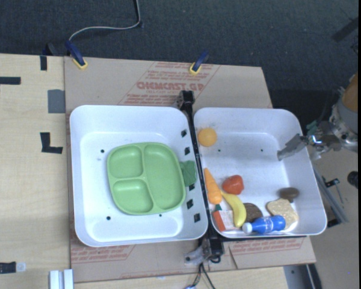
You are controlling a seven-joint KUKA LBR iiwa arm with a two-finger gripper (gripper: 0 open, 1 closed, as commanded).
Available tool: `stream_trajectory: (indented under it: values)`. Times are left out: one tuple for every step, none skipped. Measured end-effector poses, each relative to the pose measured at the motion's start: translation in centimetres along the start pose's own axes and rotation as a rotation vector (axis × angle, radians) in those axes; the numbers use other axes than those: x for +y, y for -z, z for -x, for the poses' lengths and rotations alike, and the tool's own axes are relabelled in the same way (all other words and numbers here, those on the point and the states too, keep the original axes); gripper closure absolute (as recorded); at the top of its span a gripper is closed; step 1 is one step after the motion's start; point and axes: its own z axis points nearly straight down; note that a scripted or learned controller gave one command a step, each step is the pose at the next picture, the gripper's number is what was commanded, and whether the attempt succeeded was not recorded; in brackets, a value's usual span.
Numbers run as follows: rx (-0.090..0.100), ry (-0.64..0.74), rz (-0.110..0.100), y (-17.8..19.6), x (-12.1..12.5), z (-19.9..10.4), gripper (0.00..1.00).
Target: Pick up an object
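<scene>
Gripper (295, 146) at right bin's (253, 116) rim, grip unclear; small, perhaps orange ball (207, 137) apart.

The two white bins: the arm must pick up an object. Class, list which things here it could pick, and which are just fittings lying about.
Could be picked:
orange ball
carrot
tomato
banana
blue bottle
bread slice
green tray

Just lying about:
cardboard sheet
yellow clamps
cable
</scene>
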Motion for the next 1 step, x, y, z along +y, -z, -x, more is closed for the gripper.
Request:
stream_trajectory:
  values:
    - [0.001, 0.001, -0.001, -5.81, 4.37, -5.49, 0.0]
